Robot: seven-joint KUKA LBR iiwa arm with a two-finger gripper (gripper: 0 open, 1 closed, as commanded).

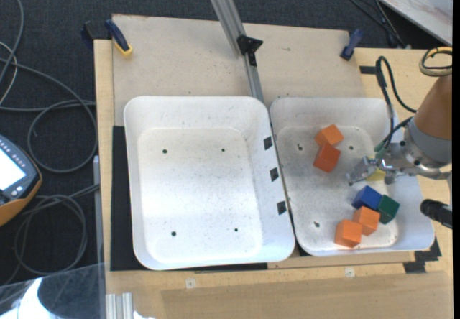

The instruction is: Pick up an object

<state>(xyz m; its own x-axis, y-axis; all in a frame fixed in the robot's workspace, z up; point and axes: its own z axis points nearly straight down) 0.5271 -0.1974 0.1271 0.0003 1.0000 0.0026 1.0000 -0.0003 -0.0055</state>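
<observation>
My gripper (368, 171) hangs low over the right bin (302, 188), near its right side, with the arm's orange band (438, 113) above it. Two orange blocks (328, 146) lie just left of the gripper, one behind the other. Right below the gripper sits a blue block (367, 197) with a green block (389, 208) touching its right side. Two more orange blocks (358, 227) rest at the bin's front, against the blue one. A bit of yellow (378, 176) peeks out beneath the gripper, mostly hidden by it.
The left bin (198, 181) stands beside the right one, their rims touching. A slanted metal pole (230, 16) rises from behind the bins. Cables run along the arm at the right, and blue clamps (118, 36) hold the board's far corners.
</observation>
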